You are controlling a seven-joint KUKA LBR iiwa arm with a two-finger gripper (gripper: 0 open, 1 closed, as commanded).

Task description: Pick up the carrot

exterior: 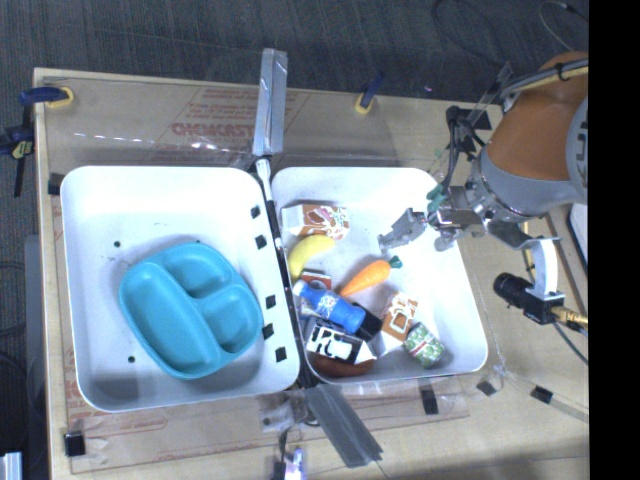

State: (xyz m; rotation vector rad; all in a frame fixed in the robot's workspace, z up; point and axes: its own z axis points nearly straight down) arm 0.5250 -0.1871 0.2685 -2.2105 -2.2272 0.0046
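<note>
Two shallow white bins sit side by side on the bench: the left bin [90,268] holds a blue plastic divided tray [190,308], and the right bin [455,288] holds a clutter of small things. Among these the orange carrot with a green tip [366,274] lies near the middle of the right bin, tilted, its green end pointing up toward the right. Just beside it to the left are a yellow banana [306,251] and a blue plastic bottle [333,308] — the bottle nearly touching the carrot's lower end. The grey two-finger gripper [398,234] hovers above the carrot's green tip, near but apart from it, its fingers slightly spread with nothing between them. A small green-and-red packet [424,346] lies toward the bin's lower right corner.
</note>
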